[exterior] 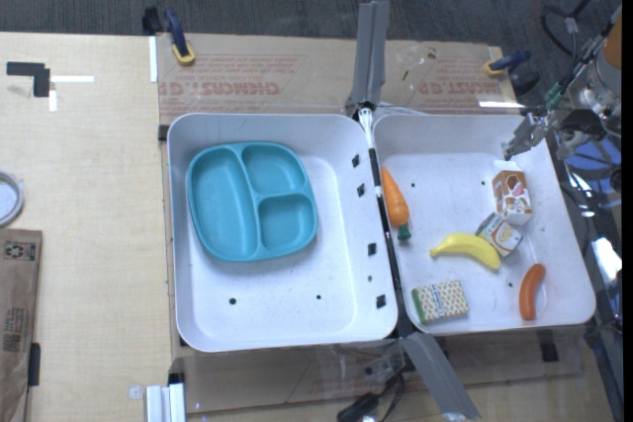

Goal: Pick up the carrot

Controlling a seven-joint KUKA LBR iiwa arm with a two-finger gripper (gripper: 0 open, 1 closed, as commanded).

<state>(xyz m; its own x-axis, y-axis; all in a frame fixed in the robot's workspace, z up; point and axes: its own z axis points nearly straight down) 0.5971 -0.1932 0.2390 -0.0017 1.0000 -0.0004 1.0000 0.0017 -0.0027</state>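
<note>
The gripper (522, 139) is seen too small for its fingers to be judged. The roll of tape (8, 201) is cut off by the left edge. The brown paper bag (18, 311) is cropped there too.

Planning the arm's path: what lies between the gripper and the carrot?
In the camera view, only bare white bin floor lies between the gripper and the carrot. The carton and banana sit lower, off that line.

Bright even light, soft shadows, slightly grainy
</note>
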